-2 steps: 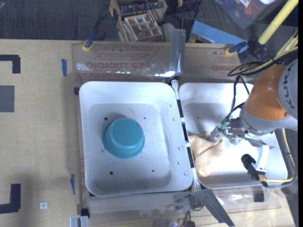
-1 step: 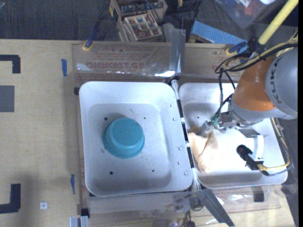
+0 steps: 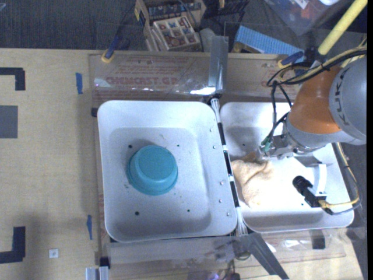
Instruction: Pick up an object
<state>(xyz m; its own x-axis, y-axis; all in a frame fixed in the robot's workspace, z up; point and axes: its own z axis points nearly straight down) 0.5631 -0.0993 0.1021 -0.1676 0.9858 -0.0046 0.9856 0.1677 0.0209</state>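
The grey arm (image 3: 344, 107), with its orange band (image 3: 312, 101), stands highest above the table (image 3: 46, 156) and reaches in from the right over the right bin (image 3: 250, 111). Its end effector (image 3: 267, 147) is down inside that bin, close to the wall shared with the left bin (image 3: 111, 118), and meets the far edge of a crumpled beige cloth (image 3: 253, 178). Whether it is open or closed cannot be told from this angle, nor whether it has any hold of the cloth (the tip is dark and small against the bright bin floor). The cloth lies in the left part of the right bin, bunched against the dividing wall and stretching toward the near rim. In the left bin a teal bowl (image 3: 152, 169) sits upside down a little left of the middle, well apart from the end effector. Dark specks dot the floor around it. On the table, beyond both bins, lies a clear plastic sheet (image 3: 151, 79), and short strips of blue tape (image 3: 79, 83) mark the wood to the left
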